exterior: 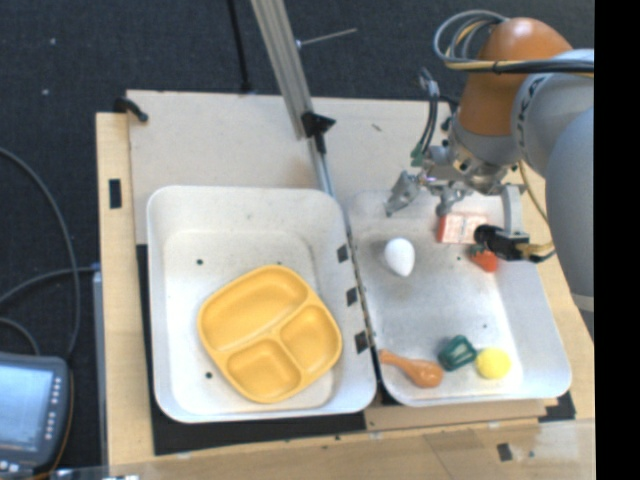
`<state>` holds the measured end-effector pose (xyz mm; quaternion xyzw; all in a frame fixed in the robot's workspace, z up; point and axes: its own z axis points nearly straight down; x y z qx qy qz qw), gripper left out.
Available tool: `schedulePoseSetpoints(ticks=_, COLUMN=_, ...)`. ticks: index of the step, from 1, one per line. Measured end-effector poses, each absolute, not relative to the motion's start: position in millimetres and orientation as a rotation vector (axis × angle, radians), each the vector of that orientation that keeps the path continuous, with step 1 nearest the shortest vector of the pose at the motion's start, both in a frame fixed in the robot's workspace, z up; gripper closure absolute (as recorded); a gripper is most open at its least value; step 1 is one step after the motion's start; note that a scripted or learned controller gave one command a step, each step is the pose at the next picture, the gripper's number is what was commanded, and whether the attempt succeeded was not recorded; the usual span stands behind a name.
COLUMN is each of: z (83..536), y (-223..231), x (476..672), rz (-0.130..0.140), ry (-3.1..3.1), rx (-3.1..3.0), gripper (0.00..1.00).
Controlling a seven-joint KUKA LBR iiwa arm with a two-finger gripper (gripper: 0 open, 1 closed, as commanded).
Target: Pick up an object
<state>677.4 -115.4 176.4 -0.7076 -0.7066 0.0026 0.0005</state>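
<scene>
Left bin [170, 218] holds the yellow divided plate [268, 331]; I'm after the white egg [399, 256].

It sits near the right bin's [540, 308] back-left corner: smooth, rounded, likely light and slippery, so I'd pinch across its middle. Tool [440, 190] hovers at the back edge; whether it's clenched I cannot tell.

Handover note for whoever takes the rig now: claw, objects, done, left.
Claw: over the far end of the right bin, nothing seen between its fingers; open or shut not clear.
Right bin: white egg near the middle, pink card and red piece under the wrist, orange spoon, green block and yellow ball along the near edge.
Left bin: yellow tray.
Done: no pick yet. Left: grasp one object and lift it.
</scene>
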Motion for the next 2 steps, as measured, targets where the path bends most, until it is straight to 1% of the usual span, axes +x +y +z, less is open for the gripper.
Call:
schedulePoseSetpoints(ticks=1, z=122.3, y=-114.6, x=686.5, rz=0.007, ry=-2.223, rx=-2.219, gripper=0.0)
schedulePoseSetpoints(ticks=2, z=138.2, y=-115.4, x=688.4, rz=-0.001, ry=-2.228, rx=-2.223, gripper=1.0)
